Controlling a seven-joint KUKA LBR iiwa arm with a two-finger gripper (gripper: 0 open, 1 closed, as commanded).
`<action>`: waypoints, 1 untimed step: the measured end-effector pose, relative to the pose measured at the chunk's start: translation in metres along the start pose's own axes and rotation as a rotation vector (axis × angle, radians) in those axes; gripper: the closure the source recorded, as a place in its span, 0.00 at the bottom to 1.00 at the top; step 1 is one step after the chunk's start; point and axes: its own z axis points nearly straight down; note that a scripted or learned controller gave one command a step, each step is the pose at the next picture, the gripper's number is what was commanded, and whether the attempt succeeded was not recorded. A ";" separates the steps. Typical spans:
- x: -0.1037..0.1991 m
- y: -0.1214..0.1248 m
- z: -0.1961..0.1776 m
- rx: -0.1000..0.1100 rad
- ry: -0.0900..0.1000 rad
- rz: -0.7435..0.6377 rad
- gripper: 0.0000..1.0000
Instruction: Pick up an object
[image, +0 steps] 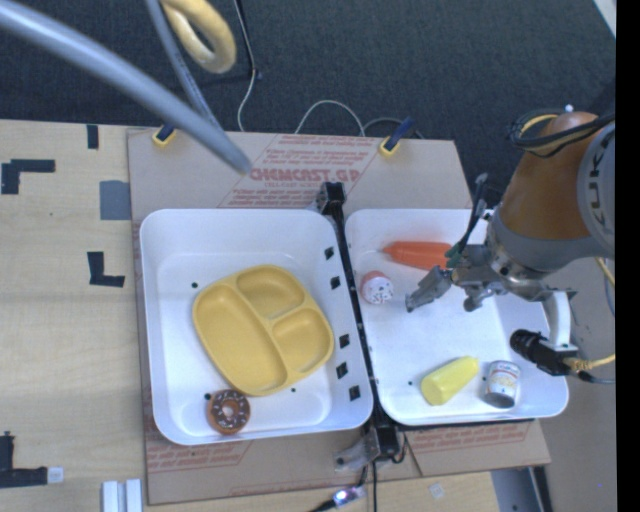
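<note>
I read the bench from left to right. The left bin holds one yellow divided plate, lying flat near centre, and one chocolate donut at the plate's 7 o'clock, just beside its rim. Both lie well apart from the arm, so I judge them out of play for this attempt.

The right bin holds four candidates: one small white-and-red ball against the divider, one orange carrot at its 1 o'clock, one yellow piece and one small can just beside it.

The gripper hovers at the carrot's 5 o'clock; its fingers look spread and grasp nothing. I judge the carrot the nearest target.
</note>
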 end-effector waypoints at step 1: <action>0.000 0.003 -0.007 -0.012 -0.002 -0.003 0.00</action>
